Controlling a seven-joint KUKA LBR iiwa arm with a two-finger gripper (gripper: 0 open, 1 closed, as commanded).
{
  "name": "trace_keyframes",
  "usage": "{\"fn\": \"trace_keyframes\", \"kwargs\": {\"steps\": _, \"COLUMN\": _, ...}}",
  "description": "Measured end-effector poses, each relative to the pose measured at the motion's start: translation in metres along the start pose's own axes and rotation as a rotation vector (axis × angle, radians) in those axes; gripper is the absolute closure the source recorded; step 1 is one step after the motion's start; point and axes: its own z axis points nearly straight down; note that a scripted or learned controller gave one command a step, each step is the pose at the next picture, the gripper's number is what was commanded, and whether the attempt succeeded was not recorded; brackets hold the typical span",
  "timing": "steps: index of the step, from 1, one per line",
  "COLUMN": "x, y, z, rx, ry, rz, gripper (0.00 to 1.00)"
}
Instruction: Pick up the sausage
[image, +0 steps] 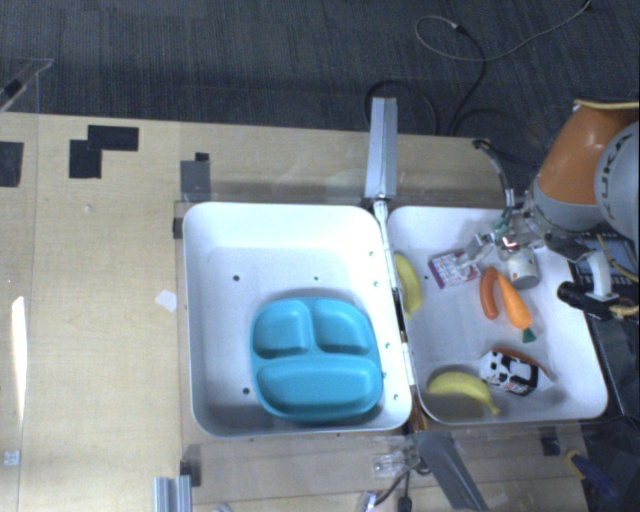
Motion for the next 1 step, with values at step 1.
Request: {"fn": "trace_keyframes", "kwargs": {"steps": 1, "x": 0.0219, "y": -0.0226, "z": -0.0015, "rx": -0.01, "ry": -0.023, "rz": 0.05, "gripper": 0.0}}
